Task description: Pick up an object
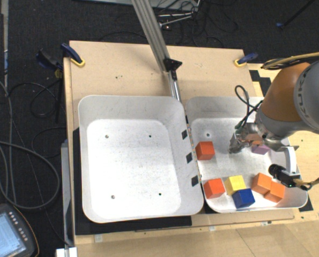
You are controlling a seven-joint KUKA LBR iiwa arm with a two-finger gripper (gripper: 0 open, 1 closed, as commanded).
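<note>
On the table the left bin sits beside the right bin, which holds my blocks: an orange block just left of my gripper, another orange, yellow, blue and two orange ones along the near wall. A purple piece lies under my wrist. Whether I grasp anything, I cannot tell.

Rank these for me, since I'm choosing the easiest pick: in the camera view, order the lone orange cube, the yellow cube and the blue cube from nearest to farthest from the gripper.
From the gripper in the right bin:
1. Lone orange cube, just to its left in the view.
2. Yellow cube, below it, toward the bin's near edge.
3. Blue cube, lower again, touching the yellow one.
</note>
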